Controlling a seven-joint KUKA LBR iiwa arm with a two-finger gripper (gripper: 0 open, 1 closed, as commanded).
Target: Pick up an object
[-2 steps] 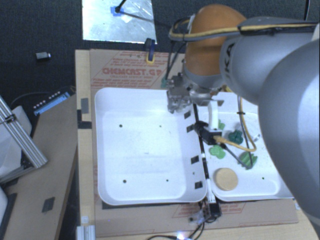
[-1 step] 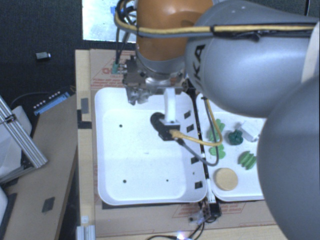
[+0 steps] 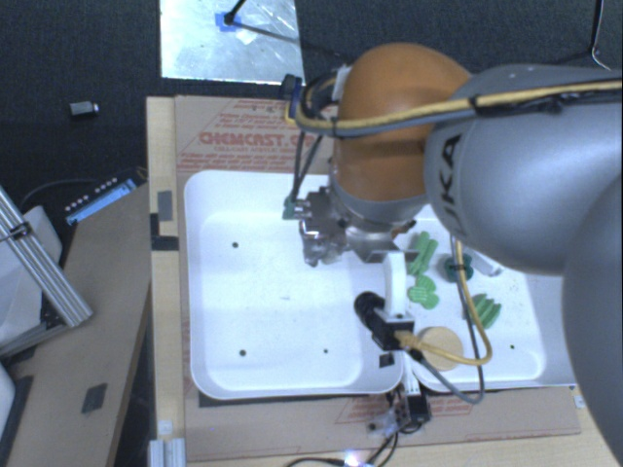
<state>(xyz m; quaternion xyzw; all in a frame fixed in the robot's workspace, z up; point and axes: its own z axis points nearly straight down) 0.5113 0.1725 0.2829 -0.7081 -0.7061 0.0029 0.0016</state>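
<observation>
My gripper (image 3: 318,244) hangs below the orange band, over the right part of the left bin (image 3: 224,290), near the wall between the bins. Nothing shows beneath it on the bin floor. The right bin (image 3: 516,358) holds several small things: a green piece (image 3: 424,255), a second green piece (image 3: 423,291), a green ribbed piece (image 3: 485,310), a teal piece (image 3: 458,267) and a tan round object (image 3: 440,344). The arm hides much of the right bin.
A black cable fitting (image 3: 374,317) with a yellow cable (image 3: 472,309) lies over the wall between the bins. Both bins rest on brown cardboard (image 3: 243,134). A shiny metal sheet (image 3: 229,22) lies beyond the bench, and aluminium rails (image 3: 39,270) stand at the left.
</observation>
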